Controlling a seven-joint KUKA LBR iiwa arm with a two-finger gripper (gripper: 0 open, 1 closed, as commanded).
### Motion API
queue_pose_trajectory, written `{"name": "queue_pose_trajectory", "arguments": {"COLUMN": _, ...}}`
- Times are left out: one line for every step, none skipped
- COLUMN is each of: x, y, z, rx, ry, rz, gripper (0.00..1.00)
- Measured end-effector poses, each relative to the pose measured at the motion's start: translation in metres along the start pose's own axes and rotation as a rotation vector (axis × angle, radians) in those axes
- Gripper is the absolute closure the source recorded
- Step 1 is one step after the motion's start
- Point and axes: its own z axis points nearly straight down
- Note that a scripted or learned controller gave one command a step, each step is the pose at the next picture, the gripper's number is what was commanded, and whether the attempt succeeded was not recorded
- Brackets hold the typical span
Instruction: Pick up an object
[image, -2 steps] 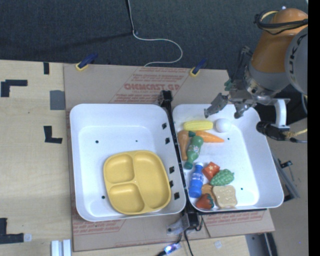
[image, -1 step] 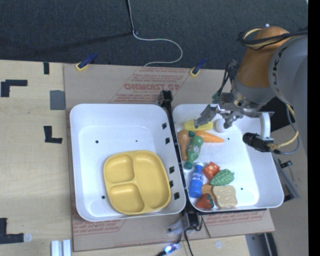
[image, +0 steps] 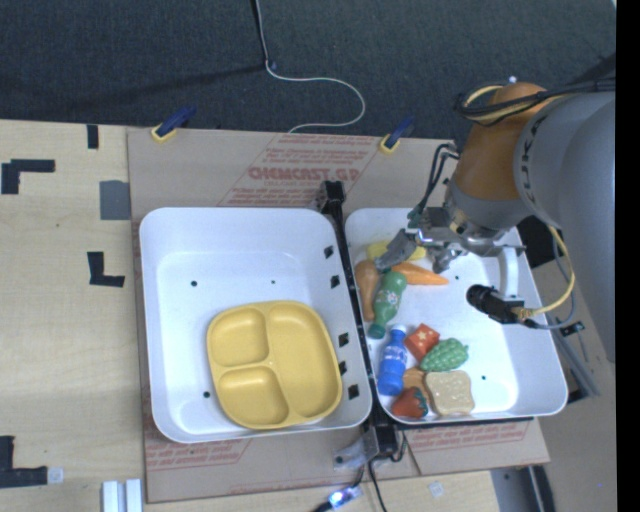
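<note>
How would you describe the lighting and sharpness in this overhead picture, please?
Camera view: even, soft light, with faint shadows along the walls of the left bin; mild sheen on the yellow divided plate; the toy food, such as the blue bottle, is small and slightly soft; the end effector looks a little blurred against the clutter.

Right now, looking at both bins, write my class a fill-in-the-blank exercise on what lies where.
1. The yellow divided plate lies in the ____ bin.
2. The plate has ____ compartments.
3. The blue bottle lies in the ____ bin, beside the slice of bread.
4. The pincer hovers over the ____ bin.

Missing words: left; three; right; right
</note>
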Motion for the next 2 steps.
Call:
{"name": "queue_pose_trajectory", "arguments": {"x": -0.0010, "y": 0.0008, "z": 0.0607, "rx": -0.004, "ry": 0.001, "rz": -0.001, "gripper": 0.00}}
{"name": "queue_pose_trajectory", "arguments": {"x": -0.0004, "y": 0.0006, "z": 0.0666, "rx": -0.004, "ry": 0.001, "rz": -0.001, "gripper": 0.00}}
